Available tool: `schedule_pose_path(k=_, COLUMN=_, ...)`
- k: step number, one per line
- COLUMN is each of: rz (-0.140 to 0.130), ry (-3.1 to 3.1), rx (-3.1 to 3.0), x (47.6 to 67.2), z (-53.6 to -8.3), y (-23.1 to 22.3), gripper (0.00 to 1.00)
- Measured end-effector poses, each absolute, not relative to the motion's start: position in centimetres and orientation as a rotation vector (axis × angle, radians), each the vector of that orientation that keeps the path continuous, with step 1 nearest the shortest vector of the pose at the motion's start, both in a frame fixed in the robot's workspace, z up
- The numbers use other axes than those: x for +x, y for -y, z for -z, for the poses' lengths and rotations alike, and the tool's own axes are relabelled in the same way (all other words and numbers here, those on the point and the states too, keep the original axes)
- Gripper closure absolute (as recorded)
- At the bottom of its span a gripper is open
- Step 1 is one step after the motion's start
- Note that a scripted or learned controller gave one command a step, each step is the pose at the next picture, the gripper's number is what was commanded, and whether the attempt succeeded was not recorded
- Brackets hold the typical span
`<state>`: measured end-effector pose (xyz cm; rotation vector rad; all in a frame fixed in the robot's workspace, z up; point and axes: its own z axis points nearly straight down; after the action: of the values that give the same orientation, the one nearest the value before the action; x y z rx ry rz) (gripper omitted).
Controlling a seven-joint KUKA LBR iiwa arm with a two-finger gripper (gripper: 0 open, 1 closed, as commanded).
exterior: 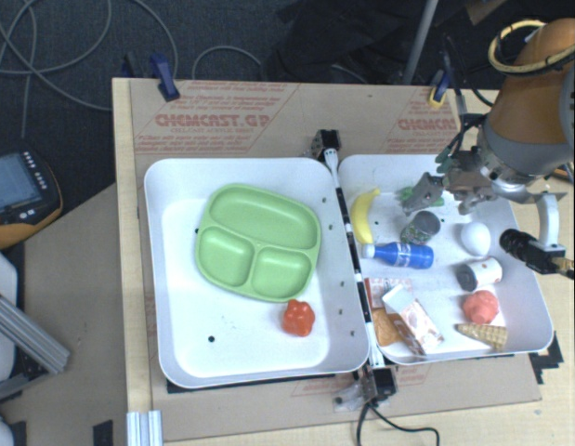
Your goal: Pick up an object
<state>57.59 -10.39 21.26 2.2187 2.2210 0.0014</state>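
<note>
Toys sit so close in the right bin (533, 305) that the gripper (434, 191), fingers apart, could bump the banana (363, 214) and grab nothing

Both bins (176, 277) white plastic, smooth, slight sheen; green divided plate (259, 240) matt plastic; red strawberry toy (299, 318) plastic, dimpled surface; banana (364, 214) smooth yellow plastic; blue bottle (399, 255) glossy plastic with white cap; egg (475, 238) smooth white, faint gloss; snack packet (410, 320) shiny crinkled foil or film; cone (482, 334) rough waffle texture; bench sheet (268, 119) matt brown cardboard with red print; arm (538, 82) smooth orange and grey casing, satin finish.
</note>
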Motion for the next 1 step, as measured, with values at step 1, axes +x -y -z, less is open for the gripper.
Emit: schedule_pose_path(k=1, rz=0.001, ry=-2.219, rx=2.220, x=59.87, z=-16.35, y=17.76, gripper=0.00)
